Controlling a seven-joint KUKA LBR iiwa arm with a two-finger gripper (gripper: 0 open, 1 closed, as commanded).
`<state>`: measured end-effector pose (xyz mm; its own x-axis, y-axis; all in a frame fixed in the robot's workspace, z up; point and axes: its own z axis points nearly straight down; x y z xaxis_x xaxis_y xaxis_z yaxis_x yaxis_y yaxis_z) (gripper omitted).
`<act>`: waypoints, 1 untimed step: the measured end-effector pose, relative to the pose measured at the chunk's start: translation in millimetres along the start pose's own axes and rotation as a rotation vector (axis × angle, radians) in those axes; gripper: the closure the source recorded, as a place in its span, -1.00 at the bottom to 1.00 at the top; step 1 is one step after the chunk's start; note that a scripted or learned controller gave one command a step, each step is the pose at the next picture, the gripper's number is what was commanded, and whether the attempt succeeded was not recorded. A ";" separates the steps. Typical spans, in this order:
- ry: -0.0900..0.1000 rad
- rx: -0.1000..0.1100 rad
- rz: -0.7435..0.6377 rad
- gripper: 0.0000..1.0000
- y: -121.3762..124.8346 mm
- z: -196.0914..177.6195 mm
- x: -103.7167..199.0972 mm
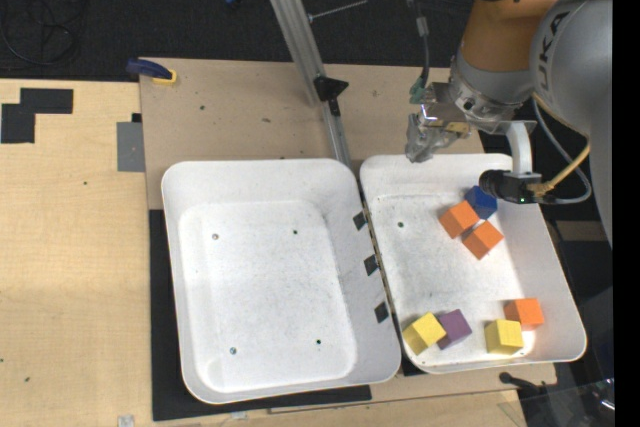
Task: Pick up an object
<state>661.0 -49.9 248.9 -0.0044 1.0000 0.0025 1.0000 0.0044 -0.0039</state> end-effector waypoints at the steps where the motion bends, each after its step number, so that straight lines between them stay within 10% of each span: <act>1: 0.000 0.001 0.000 1.00 -0.9 17.2 52.7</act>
